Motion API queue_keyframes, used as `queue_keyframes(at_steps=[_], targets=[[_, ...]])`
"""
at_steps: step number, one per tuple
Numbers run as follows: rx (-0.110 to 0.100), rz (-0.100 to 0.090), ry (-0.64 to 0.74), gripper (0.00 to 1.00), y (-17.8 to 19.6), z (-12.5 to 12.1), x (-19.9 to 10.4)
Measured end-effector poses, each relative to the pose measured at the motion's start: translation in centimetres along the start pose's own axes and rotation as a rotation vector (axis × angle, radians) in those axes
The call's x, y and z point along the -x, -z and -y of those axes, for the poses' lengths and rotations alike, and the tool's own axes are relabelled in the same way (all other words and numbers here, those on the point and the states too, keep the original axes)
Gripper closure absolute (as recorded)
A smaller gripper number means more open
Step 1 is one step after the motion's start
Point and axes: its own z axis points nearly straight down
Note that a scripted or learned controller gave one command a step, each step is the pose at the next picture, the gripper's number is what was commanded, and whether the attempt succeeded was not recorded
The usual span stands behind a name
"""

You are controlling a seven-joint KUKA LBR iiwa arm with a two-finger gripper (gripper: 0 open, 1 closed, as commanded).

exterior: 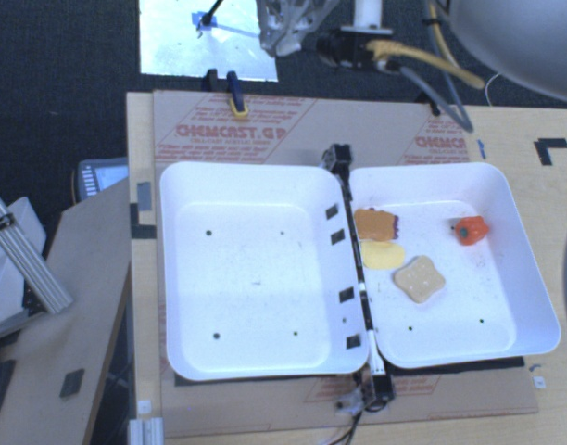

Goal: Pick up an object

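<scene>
Gripper: gripper (pixel 285 28) sits at the top of the view, above the far edge of the bench and well apart from both bins; its metal fingers point down with nothing between them, and whether they are spread or closed I cannot tell.
Arm: grey arm (pixel 515 17) fills the upper right corner, with a yellow cable (pixel 422 58) and grey hoses trailing from the wrist.
Bins: 2 shallow white bins lie side by side on a brown board (pixel 265 130) printed with red lettering; left bin (pixel 256 276) and right bin (pixel 487 313) meet along a clipped middle seam.
Objects: 4 small items lie in the right bin, all in its near-left and upper part.
Orange-brown piece: orange-brown piece (pixel 375 223) lies just beside the seam, with a purple edge on its right.
Yellow piece: flat pale yellow piece (pixel 384 255) lies just below the orange-brown one, touching or nearly touching it.
Toast: tan toast-shaped piece (pixel 419 279) lies at the yellow piece's lower right, touching it.
Red-orange item: small red-orange item (pixel 469 230) with a green spot lies apart from the other 3, toward the right.
Clamp: a yellow-tipped clamp (pixel 237 95) grips the board's far edge.
</scene>
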Motion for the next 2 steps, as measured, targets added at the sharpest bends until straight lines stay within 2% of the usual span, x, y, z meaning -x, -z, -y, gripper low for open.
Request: queue_keyframes(at_steps=[1,2], targets=[[0.001,0.0,-0.001,1.0,0.04,-2.62,0.0],[0.0,0.0,0.0,1.0,0.06,-3.3,-0.03]])
